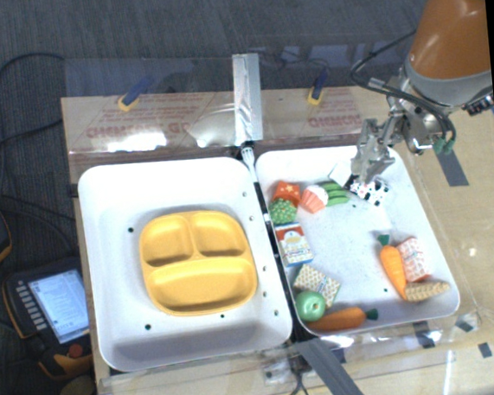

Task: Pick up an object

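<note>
Yellow tray point(197, 259), white bins point(104, 249)

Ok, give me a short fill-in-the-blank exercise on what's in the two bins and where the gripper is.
1. The yellow divided tray lies in the ____ bin.
2. The gripper is over the ____ bin, near its far edge.
3. The green apple lies right beside a long ____ carrot at the near edge.
4. The tray has ____ compartments.

Missing words: left; right; orange; three
</note>
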Robot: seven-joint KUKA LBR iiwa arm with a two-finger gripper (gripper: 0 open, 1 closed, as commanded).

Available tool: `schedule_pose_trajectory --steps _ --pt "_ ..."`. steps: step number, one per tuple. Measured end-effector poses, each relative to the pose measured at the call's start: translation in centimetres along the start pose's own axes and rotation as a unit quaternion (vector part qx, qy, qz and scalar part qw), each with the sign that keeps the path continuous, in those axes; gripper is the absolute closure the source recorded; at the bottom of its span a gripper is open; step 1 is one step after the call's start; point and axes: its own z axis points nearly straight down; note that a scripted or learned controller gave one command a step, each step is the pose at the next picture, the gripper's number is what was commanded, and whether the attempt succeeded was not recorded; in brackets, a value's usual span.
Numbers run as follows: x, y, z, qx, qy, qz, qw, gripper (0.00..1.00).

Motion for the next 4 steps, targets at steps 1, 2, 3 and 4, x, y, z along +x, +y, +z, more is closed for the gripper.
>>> schedule_pose_trajectory --steps 1,2,3,4 --pt "-2.8 6.3 1.3 0.0 0.001 -0.013 0.9999 1.0" --pt "-2.9 6.4 0.3 0.0 -0.002 -0.013 0.9999 1.0" --pt "-2.7 2.5 13.8 0.001 0.002 -0.134 0.991 1.0" --pt "-4.8 9.1 4.5 0.0 -0.001 -0.124 0.9923 1.0"
